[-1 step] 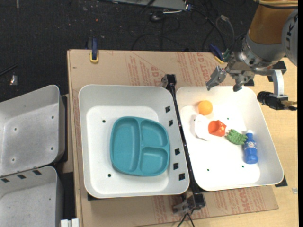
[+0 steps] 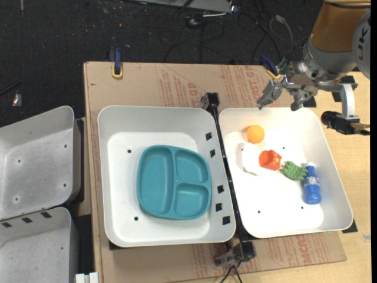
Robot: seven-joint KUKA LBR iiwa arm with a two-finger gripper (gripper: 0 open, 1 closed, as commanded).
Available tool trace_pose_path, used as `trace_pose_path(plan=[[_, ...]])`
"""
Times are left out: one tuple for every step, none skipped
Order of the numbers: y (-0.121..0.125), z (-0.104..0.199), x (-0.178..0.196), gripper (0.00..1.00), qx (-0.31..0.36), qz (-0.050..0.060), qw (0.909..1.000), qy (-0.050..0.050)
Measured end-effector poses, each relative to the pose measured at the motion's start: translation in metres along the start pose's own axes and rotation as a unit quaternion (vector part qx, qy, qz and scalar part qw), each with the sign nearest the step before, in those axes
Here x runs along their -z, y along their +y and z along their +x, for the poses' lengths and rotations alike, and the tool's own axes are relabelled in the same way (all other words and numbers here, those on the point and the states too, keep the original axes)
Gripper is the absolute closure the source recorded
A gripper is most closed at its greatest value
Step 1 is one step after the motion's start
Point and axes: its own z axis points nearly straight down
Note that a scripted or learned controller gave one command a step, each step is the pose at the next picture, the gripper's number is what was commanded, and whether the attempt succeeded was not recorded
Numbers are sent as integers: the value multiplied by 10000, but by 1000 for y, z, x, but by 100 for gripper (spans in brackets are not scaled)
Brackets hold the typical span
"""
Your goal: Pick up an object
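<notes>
The right bin (image 2: pixel 330 152) holds an orange ball (image 2: pixel 255 134), a white object (image 2: pixel 250 158) with a red piece (image 2: pixel 270 160) lying against it, a green toy (image 2: pixel 293 170) and a blue bottle (image 2: pixel 311 185). My gripper (image 2: pixel 283 99) hangs above the bin's far rim, up and to the right of the orange ball. Its two fingers are spread apart with nothing between them.
The left bin (image 2: pixel 115 158) holds a teal divided plate (image 2: pixel 174 182). Grey trays (image 2: pixel 35 158) lie off the bench at the left. Clamps (image 2: pixel 117 63) sit on the bench's far edge, and cables (image 2: pixel 247 16) trail across the dark floor behind.
</notes>
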Motion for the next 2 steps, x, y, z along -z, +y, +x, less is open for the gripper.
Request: trace_pose_path(plan=[[4, -8, -58, 0, -13, 24, 10000, 1], [2, 1, -106, 0, 3, 24, 10000, 5]])
